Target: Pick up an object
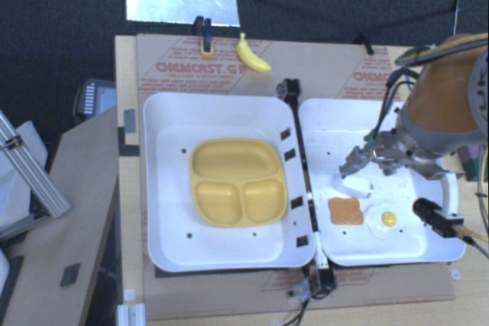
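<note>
Your gripper [354,166], grip unreadable, hovers in the right bin [328,114] above a flat orange slice [345,211] near its front edge: probably light, stiff and thin, so pinch its edges.

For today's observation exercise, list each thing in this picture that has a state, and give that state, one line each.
Yellow tray: upright in the left bin, compartments bare.
Toast slice: flat in the right bin.
Fried egg: flat, right of the toast slice.
Banana: on the board behind the bins.
Gripper: low over the right bin, holding nothing visible.
</note>
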Tool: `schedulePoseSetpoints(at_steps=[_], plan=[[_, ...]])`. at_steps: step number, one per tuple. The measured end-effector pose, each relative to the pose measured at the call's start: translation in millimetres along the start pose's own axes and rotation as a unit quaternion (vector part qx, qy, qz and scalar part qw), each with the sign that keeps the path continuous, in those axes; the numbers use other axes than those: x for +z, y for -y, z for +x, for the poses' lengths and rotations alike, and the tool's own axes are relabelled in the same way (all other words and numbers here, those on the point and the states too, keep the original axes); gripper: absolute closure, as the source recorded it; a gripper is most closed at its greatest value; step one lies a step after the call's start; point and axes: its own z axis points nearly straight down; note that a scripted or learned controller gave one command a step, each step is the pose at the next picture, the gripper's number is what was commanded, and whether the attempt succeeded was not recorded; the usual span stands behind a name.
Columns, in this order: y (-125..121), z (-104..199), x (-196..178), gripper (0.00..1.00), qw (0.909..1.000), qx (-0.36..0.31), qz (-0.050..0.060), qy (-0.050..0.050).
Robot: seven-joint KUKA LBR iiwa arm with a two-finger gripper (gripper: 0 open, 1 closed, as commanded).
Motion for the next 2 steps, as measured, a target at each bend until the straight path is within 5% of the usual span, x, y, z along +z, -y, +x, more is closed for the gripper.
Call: schedulePoseSetpoints(at_steps=[2], plan=[[-10.7, -8.0, 99.0, 0.00, 1.0000, 0.002, -0.005, 0.004]])
